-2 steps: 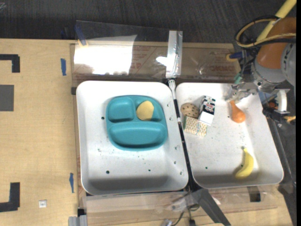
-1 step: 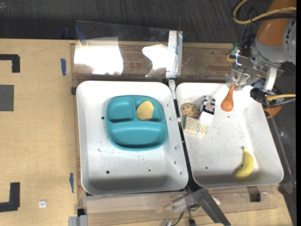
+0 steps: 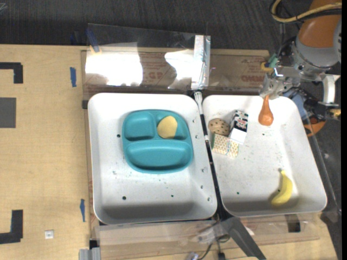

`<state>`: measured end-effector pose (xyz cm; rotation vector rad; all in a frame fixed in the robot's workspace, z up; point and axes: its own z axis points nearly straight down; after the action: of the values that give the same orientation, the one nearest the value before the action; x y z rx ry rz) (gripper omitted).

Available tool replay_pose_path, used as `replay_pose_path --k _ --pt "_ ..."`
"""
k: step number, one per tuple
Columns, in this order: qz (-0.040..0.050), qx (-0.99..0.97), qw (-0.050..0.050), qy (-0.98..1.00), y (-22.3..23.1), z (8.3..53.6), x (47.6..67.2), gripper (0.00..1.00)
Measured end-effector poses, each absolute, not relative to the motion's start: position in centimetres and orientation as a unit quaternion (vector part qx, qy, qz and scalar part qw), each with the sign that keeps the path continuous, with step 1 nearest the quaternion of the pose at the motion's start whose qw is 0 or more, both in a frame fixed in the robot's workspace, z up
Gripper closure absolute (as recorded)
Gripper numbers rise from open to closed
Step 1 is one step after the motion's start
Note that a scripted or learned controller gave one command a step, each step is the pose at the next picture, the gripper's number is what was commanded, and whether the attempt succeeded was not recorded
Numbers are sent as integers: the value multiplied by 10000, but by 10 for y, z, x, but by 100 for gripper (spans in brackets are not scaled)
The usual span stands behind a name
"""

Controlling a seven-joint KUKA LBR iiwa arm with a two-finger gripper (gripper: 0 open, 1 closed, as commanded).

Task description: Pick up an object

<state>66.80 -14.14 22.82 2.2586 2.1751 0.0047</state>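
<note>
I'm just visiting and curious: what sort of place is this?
Probably a robotics lab test bench: a robot arm reaches over two white bins that hold toy food, such as a banana, on a taped-up workbench.

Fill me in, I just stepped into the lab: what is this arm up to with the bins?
The arm's gripper hangs over the far edge of the right bin with an orange carrot-shaped object dangling from its fingers, so a pick seems to have worked. A banana, a cookie and small packets lie in that bin. The left bin holds a teal divided plate with a yellow lemon-like item.
</note>
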Motion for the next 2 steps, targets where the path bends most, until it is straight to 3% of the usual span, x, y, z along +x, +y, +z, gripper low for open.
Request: replay_pose_path --k 1,2 --pt "-15 7228 -14 6910 -156 192 620 100" --pt "0 7866 3 6175 -149 180 632 100"
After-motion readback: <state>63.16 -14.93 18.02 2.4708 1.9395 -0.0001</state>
